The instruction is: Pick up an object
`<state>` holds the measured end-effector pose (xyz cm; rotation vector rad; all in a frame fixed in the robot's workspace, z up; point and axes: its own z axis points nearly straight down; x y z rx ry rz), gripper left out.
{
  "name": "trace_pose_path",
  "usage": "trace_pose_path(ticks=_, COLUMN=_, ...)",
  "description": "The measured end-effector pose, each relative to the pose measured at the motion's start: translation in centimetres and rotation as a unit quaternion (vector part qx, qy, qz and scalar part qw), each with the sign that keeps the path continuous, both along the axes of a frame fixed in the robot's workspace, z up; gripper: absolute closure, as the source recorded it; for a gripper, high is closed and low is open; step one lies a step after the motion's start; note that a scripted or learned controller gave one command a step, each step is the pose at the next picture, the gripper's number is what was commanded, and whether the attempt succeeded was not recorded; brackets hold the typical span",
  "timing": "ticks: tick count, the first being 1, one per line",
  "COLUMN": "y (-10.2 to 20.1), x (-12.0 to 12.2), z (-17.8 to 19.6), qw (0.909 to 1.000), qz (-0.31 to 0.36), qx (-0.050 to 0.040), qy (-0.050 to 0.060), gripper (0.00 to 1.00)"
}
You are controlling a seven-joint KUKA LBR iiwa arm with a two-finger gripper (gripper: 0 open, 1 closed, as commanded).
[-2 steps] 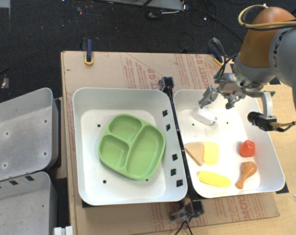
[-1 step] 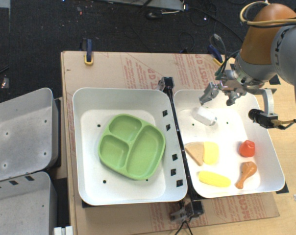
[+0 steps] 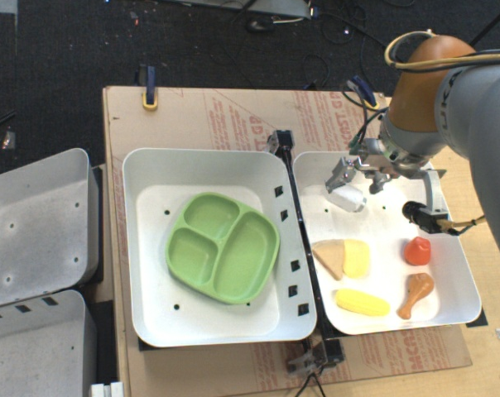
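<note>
My gripper (image 3: 356, 184) hangs over the far left part of the right bin (image 3: 465, 304). A small white object (image 3: 347, 197) sits directly under it, touching or very close to its tip; I cannot tell whether it is held. Nearer the front of the same bin lie a tan wedge (image 3: 328, 257), a yellow block (image 3: 357, 257), a yellow oblong piece (image 3: 362, 303), a red tomato-like ball (image 3: 416, 251) and a brown drumstick (image 3: 415, 293). A green divided plate (image 3: 223, 246) lies in the left bin (image 3: 142, 222).
A black divider (image 3: 296, 222) runs between the two bins. A folded white panel (image 3: 35, 222) sits off the bench to the left. Cardboard (image 3: 217, 118) covers the bench behind the bins, with a yellow clamp (image 3: 151, 98) at its back edge.
</note>
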<state>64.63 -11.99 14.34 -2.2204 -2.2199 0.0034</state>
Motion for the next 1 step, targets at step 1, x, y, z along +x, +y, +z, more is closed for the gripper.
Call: trace_pose_path(ticks=1, y=0.05, x=0.02, z=-5.19, qw=1.0, qz=0.0, qx=-0.0001, qy=-0.001, gripper=0.0)
